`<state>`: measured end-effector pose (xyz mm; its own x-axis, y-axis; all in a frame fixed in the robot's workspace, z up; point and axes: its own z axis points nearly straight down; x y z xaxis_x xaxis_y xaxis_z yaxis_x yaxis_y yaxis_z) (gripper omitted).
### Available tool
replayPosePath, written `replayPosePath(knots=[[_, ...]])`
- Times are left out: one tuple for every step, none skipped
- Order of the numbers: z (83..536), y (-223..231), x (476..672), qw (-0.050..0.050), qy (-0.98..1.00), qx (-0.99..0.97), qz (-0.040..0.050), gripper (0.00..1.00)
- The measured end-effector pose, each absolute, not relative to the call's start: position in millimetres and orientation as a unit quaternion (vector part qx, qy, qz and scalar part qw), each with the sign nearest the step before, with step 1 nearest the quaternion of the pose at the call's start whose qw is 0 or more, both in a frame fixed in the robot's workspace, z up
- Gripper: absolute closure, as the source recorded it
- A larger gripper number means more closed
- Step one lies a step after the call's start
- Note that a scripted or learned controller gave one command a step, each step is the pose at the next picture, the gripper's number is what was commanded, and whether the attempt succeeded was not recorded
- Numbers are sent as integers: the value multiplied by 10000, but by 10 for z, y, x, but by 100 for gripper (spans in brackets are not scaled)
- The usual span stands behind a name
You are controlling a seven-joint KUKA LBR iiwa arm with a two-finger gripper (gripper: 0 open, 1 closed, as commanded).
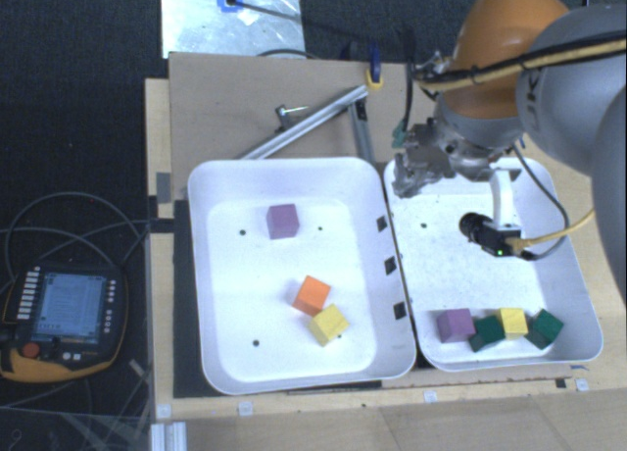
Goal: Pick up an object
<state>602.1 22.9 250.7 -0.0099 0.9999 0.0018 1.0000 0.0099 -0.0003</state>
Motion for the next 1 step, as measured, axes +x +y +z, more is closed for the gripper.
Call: replayPosePath(knots=[[2354,743,6123,4,-7108,-7034,-9,100]])
